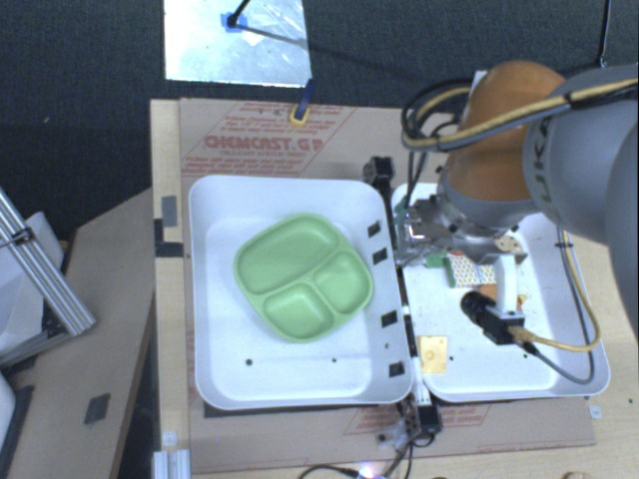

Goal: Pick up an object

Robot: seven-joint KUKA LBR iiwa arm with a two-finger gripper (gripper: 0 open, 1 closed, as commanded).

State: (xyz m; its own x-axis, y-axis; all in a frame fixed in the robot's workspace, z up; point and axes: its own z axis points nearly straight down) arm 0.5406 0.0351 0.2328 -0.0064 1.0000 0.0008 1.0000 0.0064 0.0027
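Observation:
My gripper (417, 236) hangs low over the near-left part of the right bin (569, 372), close to the divider between the bins, and the grey arm and orange band hide much of it. Just under and beside it lie a small green thing (435, 259), a checkered red-and-white piece (466, 268) and an orange bit (481, 292). A yellow square block (433, 353) rests near the bin's front left corner, apart from the gripper. I see nothing held.
The left bin (215, 367) holds a light green divided plate (304, 275) in its middle. Black clips line the divider (391, 297) between the bins. Cardboard lies beneath both bins, and a shiny sheet (238, 28) lies at the back.

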